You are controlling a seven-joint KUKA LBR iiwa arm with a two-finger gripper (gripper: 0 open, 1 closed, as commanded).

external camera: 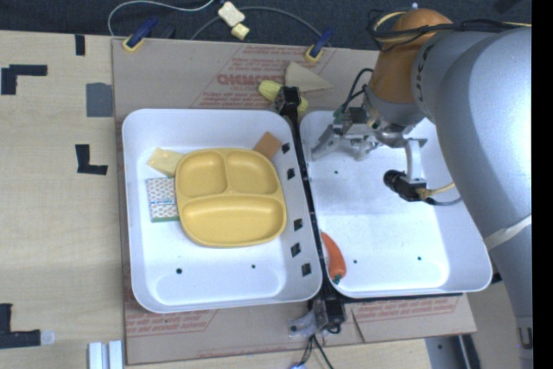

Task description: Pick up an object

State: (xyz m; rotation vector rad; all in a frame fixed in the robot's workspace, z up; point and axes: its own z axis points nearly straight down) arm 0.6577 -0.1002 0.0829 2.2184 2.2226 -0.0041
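- Metal-grey two-finger gripper [339, 140] hangs low over the far-left corner of the right-hand shallow white bin [389, 259]; its thin fingers [322, 144] are spread apart and slant toward the divider, with nothing between them.
- Behind the gripper, the grey arm with its orange band [399, 65] comes in from the right and covers the bin's far-right part.
- An orange, carrot-like object [333, 255] lies in the same bin against its left wall near the front edge, well apart from the gripper.
- Across the divider, the left-hand shallow white bin [216, 285] holds a yellow three-compartment plastic plate [231, 195].
- Just left of the plate lie a pale yellow wedge [162, 160] and a small patterned rectangular sponge-like block [161, 199]; both seem to touch the plate's edge.
- A small brown square piece [269, 144] lies at the plate's far-right corner.
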